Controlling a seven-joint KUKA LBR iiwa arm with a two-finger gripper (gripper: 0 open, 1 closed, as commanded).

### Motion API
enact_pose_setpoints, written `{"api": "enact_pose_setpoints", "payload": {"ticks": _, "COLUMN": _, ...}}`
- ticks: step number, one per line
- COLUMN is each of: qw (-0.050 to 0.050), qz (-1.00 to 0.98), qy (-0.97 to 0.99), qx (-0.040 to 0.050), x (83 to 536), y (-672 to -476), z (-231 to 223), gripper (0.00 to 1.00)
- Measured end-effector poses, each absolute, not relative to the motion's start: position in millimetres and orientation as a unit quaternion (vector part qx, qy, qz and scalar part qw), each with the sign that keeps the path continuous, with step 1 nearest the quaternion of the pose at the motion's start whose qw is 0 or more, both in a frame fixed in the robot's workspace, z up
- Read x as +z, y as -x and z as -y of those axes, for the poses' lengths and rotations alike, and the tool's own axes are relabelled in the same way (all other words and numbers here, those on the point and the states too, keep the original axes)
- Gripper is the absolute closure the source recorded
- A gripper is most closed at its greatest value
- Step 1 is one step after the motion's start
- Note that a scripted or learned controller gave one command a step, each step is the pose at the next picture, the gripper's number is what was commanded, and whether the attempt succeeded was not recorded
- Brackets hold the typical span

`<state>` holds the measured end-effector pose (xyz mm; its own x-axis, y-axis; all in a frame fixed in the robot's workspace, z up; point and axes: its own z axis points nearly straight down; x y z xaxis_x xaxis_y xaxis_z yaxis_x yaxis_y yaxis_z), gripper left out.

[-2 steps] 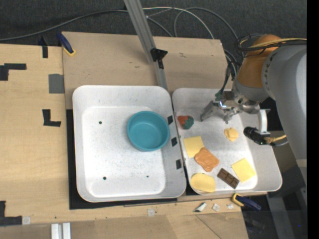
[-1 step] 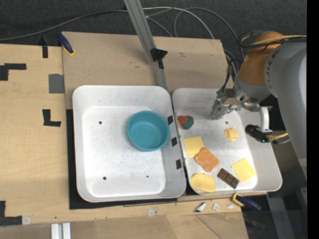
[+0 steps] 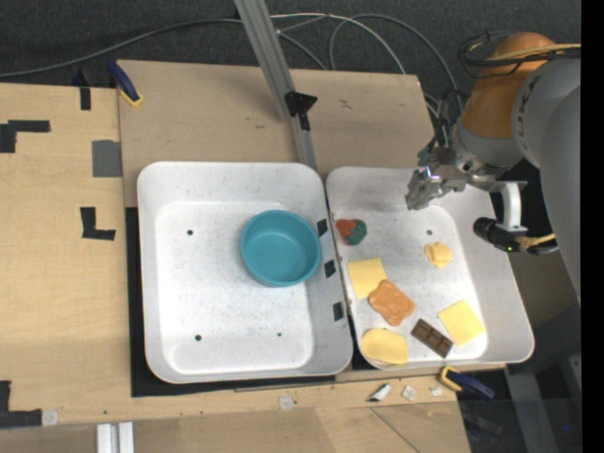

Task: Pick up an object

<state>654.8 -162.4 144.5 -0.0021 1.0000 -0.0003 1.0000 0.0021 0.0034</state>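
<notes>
My gripper (image 3: 420,196) hangs over the back of the right bin (image 3: 505,281), above bare floor, with nothing seen between its fingers. In that bin lie a red and green strawberry-like toy (image 3: 352,231), a small yellow piece (image 3: 438,253), a pale yellow square (image 3: 366,276), an orange waffle-like piece (image 3: 391,301), a yellow block (image 3: 461,321), a brown chocolate bar (image 3: 432,337) and a yellow oval (image 3: 385,346). The nearest of them, the small yellow piece, lies a little in front of the gripper.
A teal bowl (image 3: 279,247) sits in the left bin (image 3: 179,281). A grey metal pole (image 3: 274,64) slants across the bench behind the bins. Cables run along the back. The arm's orange band (image 3: 505,88) stands at the right.
</notes>
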Motion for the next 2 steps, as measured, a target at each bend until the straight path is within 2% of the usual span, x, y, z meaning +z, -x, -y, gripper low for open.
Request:
{"api": "enact_pose_setpoints", "payload": {"ticks": 1, "qw": 0.002, "qz": -0.708, "qy": -0.706, "qx": 0.0012, "x": 188.4, "y": -660.5, "z": 161.9, "gripper": 1.00}}
{"api": "enact_pose_setpoints", "payload": {"ticks": 2, "qw": 0.002, "qz": -0.708, "qy": -0.706, "qx": 0.0015, "x": 242.9, "y": -652.0, "z": 158.3, "gripper": 1.00}}
